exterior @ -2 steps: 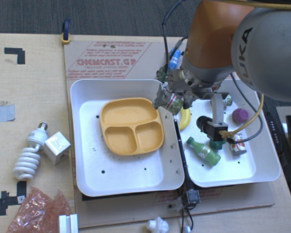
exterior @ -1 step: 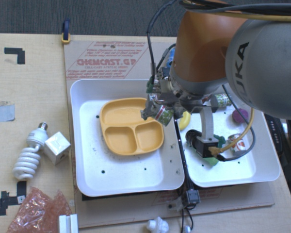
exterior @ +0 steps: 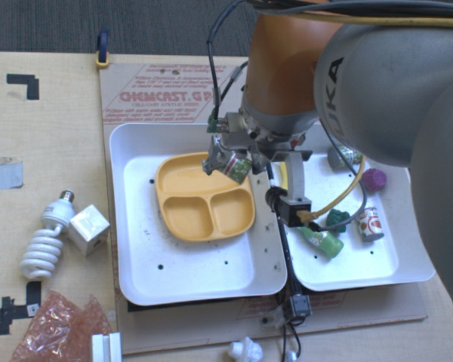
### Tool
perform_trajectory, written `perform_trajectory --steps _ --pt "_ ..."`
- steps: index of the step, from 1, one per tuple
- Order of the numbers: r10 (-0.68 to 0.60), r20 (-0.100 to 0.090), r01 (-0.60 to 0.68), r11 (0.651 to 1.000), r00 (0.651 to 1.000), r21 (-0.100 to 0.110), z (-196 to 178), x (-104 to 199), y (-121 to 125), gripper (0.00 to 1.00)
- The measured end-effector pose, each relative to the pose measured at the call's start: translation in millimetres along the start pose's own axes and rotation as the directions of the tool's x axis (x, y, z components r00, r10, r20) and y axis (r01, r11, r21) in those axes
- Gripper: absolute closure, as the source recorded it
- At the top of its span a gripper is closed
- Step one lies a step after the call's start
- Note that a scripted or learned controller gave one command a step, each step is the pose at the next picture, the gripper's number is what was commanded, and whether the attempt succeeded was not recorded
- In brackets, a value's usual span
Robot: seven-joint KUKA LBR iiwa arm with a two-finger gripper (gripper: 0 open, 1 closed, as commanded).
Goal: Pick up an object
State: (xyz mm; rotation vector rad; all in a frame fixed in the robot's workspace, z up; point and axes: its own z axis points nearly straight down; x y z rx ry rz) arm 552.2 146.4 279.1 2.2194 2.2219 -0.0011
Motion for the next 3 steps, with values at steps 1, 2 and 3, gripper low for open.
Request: perform_trajectory --steps 1,2,3 --pt "0.003 0.0 -0.003 1.0 1.0 0.001 -3 -39 -26 1.0" --pt "0.0 -0.001 0.0 1.0 1.0 0.0 -10 -20 -38 1.0" --pt "-0.002 0.0 0.002 1.0 1.0 0.0 -16 -13 -9 1.0"
